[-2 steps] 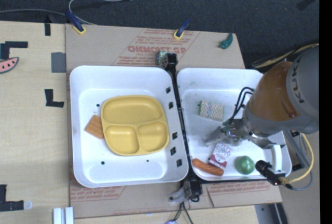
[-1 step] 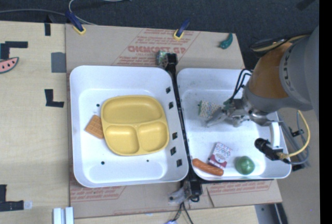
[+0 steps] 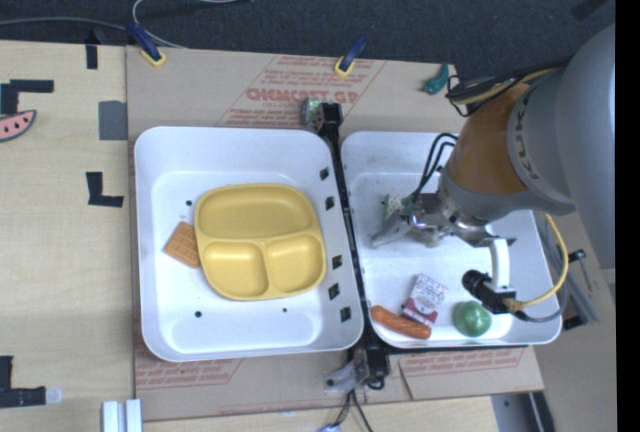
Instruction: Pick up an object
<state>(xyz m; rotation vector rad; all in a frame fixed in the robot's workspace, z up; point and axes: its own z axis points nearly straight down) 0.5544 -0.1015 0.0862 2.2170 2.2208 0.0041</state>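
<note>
The hotdog (image 3: 401,323), red packet (image 3: 426,297) and green ball (image 3: 472,319) lie in the right bin (image 3: 520,335), nearer the camera than the gripper (image 3: 392,218), whose fingers stand apart, gripping nothing.

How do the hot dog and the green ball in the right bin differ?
The hot dog is long and orange-red; the green ball is round. The hot dog lies by the bin's front left corner, the green ball further right, near the front wall. Both sit in the right bin, flanking a small red-and-white packet, apart from the gripper.
</note>
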